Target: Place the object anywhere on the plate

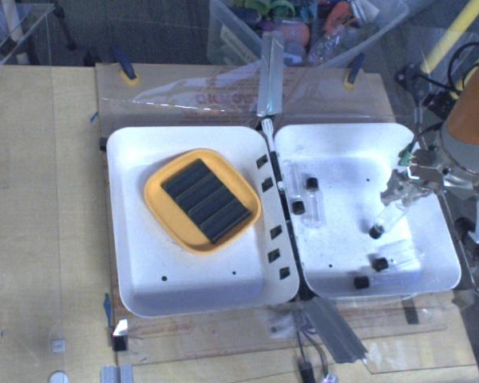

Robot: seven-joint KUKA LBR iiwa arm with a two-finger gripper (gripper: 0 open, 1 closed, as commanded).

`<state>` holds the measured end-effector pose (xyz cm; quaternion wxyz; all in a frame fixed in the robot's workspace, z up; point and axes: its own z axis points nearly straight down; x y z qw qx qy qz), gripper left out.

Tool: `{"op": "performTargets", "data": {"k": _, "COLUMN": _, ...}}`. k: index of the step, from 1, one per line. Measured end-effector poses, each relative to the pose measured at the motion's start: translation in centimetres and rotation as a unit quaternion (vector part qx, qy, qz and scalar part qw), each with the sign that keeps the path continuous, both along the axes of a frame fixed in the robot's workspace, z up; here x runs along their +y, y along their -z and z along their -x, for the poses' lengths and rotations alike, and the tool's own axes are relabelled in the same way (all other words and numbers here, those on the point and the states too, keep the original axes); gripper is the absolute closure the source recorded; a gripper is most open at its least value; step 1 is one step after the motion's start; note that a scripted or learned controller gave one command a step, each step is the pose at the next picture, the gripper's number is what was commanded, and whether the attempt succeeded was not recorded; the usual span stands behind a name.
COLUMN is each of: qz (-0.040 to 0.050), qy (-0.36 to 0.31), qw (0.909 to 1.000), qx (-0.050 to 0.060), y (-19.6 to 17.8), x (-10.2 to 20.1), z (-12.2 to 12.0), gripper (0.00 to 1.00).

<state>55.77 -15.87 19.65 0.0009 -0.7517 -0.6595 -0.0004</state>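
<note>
— Jaws first: could we tell how they stood?

— No. The gripper (407,186) hung over the right side of the right bin (431,276), but at this slant its tips blurred into pale metal. We could not tell whether they were spread or closed.

— And the object?

— We took it to be the clear vial (387,219) with the black cap (376,231). It lay slanted just below the gripper, cap end lowest and towards the bin's middle. Its upper end ran up to the gripper's tip; whether it was gripped, merely touched or lying free on the floor, we could not say.

— So how did we judge the step should go?

— As a pick needing confirmation. We would want the vial seen lifting clear of the floor before any travel, since clear plastic looks slippery and hard to read. Two more capped pieces (382,262) lay close below it and another pair (310,195) nearer the bins' shared wall (275,214), so a straight lift seemed best.

— And then?

— Carry it high over that wall to the yellow plate (161,207) in the left bin (136,282). A black ridged block (205,200) covered the plate's middle, so we would aim low and release gently, lest the vial roll off.
</note>
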Motion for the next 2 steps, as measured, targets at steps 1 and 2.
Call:
{"op": "performTargets", "data": {"k": 1, "qz": 0.0001, "qy": 0.0, "qw": 1.0, "qx": 0.0, "y": 0.0, "x": 0.0, "z": 0.0, "gripper": 0.0}}
{"op": "performTargets", "data": {"k": 2, "qz": -0.0002, "qy": 0.006, "qw": 1.0, "qx": 0.001, "y": -2.7, "x": 2.4, "z": 1.7, "gripper": 0.0}}
